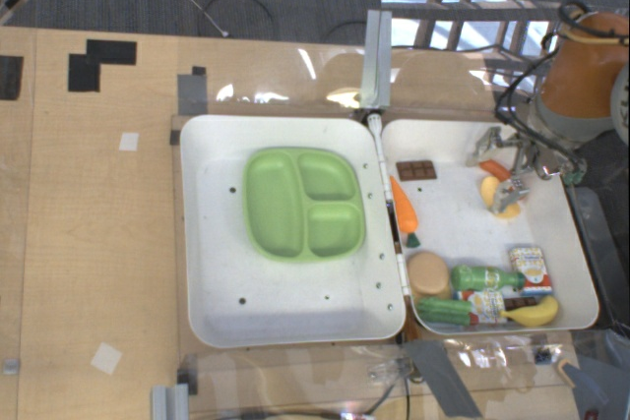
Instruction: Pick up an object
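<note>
The right bin (581, 261) holds the objects. My gripper (502, 174) hangs over its far right part, open, with its metal fingers (485, 148) spread apart. A small orange-red piece (493, 169) lies between them, and a yellow fruit (492, 195) sits just below, against the nearer finger. Nothing is lifted. Elsewhere in this bin lie a brown chocolate bar (417, 171), a carrot (403, 207), a burger bun (428, 273), a green bottle (482, 278), a cucumber (445, 311), a banana (535, 313) and a small juice carton (530, 266).
A green divided plate (302, 203) lies in the left bin (212, 300). A low wall (387, 211) separates the two bins. A metal frame (463, 25) and cables (512, 98) stand behind the right bin, near the arm's orange band (583, 74).
</note>
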You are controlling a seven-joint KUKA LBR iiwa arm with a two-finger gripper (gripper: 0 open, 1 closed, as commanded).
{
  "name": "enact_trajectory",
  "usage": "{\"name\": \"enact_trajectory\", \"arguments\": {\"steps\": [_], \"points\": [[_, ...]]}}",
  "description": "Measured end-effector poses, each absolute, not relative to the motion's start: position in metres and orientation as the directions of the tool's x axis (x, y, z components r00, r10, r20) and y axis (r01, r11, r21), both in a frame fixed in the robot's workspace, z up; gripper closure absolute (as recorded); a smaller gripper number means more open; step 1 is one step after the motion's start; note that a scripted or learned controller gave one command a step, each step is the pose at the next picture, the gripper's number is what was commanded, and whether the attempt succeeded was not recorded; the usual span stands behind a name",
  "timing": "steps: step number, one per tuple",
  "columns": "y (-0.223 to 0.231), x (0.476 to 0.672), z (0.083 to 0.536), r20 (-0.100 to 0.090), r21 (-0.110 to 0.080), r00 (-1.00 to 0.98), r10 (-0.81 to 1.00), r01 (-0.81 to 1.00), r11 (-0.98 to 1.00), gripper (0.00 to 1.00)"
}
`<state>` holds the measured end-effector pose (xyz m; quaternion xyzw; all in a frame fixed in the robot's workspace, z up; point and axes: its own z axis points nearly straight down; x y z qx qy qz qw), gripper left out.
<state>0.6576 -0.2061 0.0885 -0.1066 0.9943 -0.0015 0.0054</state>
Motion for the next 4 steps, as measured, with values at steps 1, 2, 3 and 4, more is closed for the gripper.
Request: {"name": "enact_trajectory", "arguments": {"steps": [1, 2, 3, 4], "points": [[-0.187, 0.664, 0.089, -0.011, -0.004, -0.97, -0.242, -0.242, 0.97, 0.0], [-0.197, 0.672, 0.089, -0.008, -0.002, -0.974, -0.227, -0.227, 0.974, 0.0], [-0.204, 0.659, 0.088, -0.011, -0.002, -0.981, -0.194, -0.194, 0.981, 0.0], [-0.192, 0.657, 0.088, -0.01, -0.004, -0.935, -0.356, -0.356, 0.935, 0.0]]}}
